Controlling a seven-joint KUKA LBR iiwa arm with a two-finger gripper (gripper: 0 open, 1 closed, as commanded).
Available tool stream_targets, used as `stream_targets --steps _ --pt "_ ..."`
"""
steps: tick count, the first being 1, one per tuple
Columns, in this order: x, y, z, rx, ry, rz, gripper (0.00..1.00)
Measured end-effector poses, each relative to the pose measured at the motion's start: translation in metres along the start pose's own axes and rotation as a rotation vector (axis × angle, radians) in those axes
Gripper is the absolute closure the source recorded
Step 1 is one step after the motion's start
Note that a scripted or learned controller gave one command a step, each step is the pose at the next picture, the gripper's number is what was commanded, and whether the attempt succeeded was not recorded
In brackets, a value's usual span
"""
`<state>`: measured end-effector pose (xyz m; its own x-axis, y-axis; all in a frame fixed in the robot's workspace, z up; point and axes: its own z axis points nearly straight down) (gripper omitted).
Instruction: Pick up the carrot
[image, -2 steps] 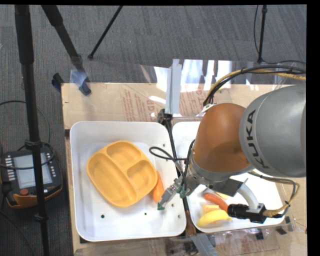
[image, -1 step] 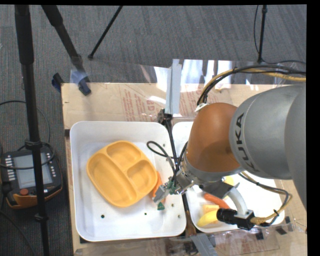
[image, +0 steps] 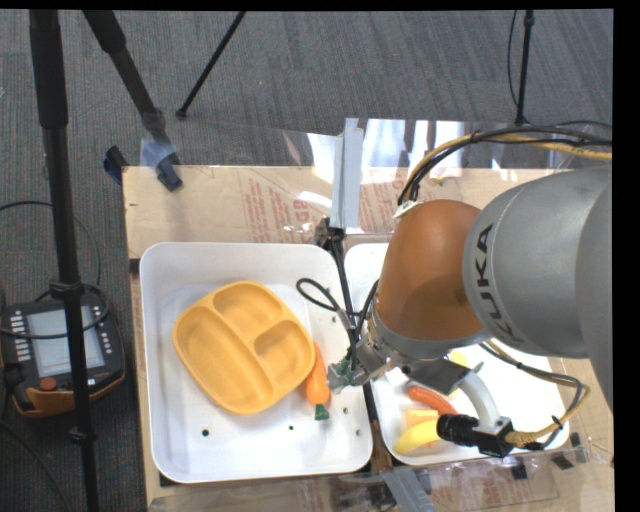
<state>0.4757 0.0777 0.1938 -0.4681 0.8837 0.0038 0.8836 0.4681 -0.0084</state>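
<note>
i saw the slim orange carrot with its green tip (image: 318, 381) lying near the right wall of the left shallow white bin (image: 160, 300), against the yellow divided plate (image: 243, 345). the two-finger gripper (image: 344, 373) hovered just beside it; its grip state i couldn't tell. approach step, i judged; next, a centred descent.

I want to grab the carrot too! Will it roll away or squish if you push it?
The carrot looks like a hard toy, so it probably won't squish or bend. Its long, rounded shape could let it roll sideways on the smooth floor of the left bin. It lies right against the yellow plate, which may stop it rolling that way. It's small, so likely light.
</note>
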Motion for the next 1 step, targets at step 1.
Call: stream_targets --steps 1 --pt "0.0 0.0 0.0 0.0 0.0 0.0 0.0"
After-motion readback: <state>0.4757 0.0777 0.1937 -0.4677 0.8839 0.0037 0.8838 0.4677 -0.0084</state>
